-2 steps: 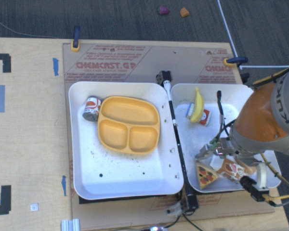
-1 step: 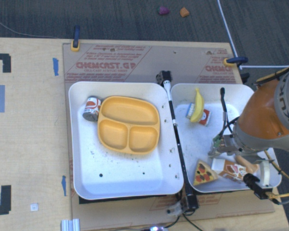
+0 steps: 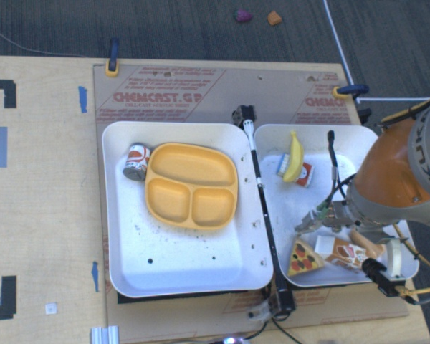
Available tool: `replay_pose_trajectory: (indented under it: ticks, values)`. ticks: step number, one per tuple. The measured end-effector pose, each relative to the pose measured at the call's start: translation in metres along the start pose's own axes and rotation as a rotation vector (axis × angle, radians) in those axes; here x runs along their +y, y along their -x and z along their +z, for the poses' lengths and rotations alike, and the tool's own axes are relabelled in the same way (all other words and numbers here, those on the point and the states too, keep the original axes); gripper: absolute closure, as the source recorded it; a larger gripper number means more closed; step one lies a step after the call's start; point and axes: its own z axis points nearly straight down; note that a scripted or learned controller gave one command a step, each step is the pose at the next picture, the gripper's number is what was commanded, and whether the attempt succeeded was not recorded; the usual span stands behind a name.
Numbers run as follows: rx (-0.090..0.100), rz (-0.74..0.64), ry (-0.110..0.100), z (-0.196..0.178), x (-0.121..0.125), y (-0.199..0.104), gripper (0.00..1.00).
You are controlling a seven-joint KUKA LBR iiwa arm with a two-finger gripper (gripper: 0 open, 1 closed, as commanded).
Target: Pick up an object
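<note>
Cardboard (image 3: 165, 84) printed "CHEMCAST", white bins (image 3: 129, 264), yellow tray (image 3: 191, 185), banana (image 3: 294, 158)

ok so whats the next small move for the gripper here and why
Probably a short drop straight down. The gripper hangs in the right bin just above the pizza slice toy, with nothing seen between its fingers, so that toy looks like the nearest pick.
</note>
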Motion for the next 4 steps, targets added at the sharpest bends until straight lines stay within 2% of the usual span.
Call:
replay_pose_trajectory:
  ticks: [1,2,3,4]
  values:
    - [0.011,-0.002,-0.013,0.011,-0.003,-0.006,0.00]
    - [-0.002,0.002,-0.001,0.000,0.000,-0.002,1.00]
    - [-0.001,0.002,-0.001,0.000,-0.001,-0.002,0.00]
    - [0.011,-0.002,-0.014,0.011,-0.003,-0.008,0.00]
